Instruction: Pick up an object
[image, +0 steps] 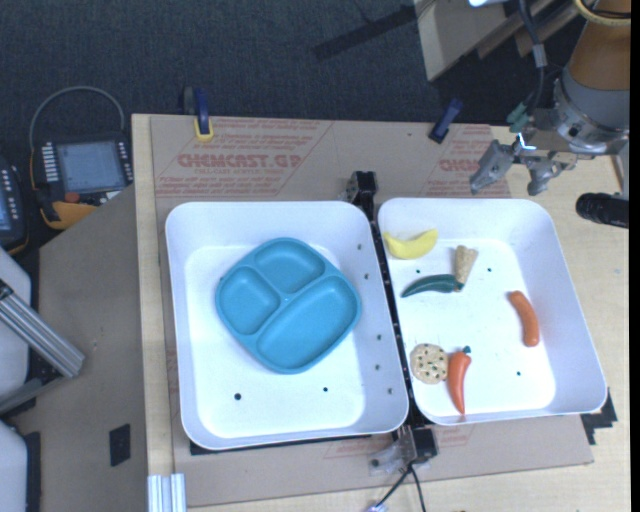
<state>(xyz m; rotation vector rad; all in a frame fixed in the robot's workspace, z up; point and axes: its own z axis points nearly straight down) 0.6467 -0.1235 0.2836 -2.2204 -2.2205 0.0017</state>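
We see the jaws spread open, empty, above right bin's far rim | banana, carrot lie inside

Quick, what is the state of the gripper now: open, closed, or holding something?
Gripper: open, holding nothing, above the far rim of the right bin.

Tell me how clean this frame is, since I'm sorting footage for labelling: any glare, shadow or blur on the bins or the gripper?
Camera view: even, soft light; the right bin and left bin are bright white, with slight washout but no hard glare. The blue plate and carrot cast only faint shadows. The gripper looks slightly soft at the frame's upper right; the food items stay sharp enough to tell apart.
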